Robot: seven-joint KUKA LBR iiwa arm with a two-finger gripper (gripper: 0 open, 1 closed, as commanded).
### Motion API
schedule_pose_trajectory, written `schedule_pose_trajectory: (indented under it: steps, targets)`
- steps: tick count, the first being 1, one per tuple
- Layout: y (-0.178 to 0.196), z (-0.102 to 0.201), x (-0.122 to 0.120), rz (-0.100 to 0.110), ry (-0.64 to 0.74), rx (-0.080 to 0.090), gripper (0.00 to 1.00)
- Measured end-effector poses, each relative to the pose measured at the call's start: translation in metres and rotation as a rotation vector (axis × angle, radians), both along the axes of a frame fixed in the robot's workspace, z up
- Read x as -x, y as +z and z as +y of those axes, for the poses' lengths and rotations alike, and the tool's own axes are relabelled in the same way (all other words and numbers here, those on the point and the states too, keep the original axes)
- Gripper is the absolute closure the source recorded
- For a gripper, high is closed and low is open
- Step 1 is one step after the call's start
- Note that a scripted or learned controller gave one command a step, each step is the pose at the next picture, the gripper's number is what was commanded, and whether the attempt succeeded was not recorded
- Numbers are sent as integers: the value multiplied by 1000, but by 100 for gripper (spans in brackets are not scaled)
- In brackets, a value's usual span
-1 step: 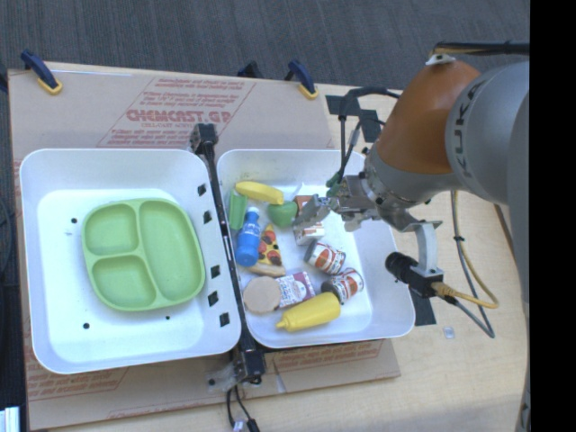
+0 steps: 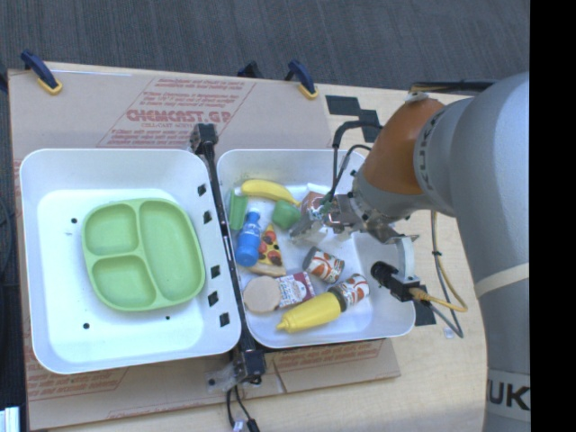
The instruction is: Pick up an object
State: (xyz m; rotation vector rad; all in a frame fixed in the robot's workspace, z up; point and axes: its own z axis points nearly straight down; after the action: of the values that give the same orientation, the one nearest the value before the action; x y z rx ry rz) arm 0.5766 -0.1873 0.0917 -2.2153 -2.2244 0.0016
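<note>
The claw (image 2: 317, 219) hangs low in the right bin (image 2: 382, 327), placed over the clutter near the banana (image 2: 267, 190); whether it is apart or together cannot be told.

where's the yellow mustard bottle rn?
In the camera view, the yellow mustard bottle lies on its side in the right bin, near its front edge, just right of the tan disc and below the small cans.

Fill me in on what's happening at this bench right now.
A grey robot arm reaches from the right into the right bin, its gripper low among toy groceries: a banana, a blue bottle, a yellow mustard bottle and small cans. Whether it holds anything can't be told. The left bin has a green divided plate.
</note>
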Motion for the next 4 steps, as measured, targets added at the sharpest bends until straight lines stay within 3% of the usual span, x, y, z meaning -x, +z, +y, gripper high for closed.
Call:
schedule_pose_trajectory:
  steps: [1, 2, 3, 4]
  targets:
    - [10, 0, 0, 2, 6, 2, 100]
    - [10, 0, 0, 2, 7, 2, 0]
    - [20, 0, 0, 4, 10, 3, 100]
    - [20, 0, 0, 4, 11, 3, 0]
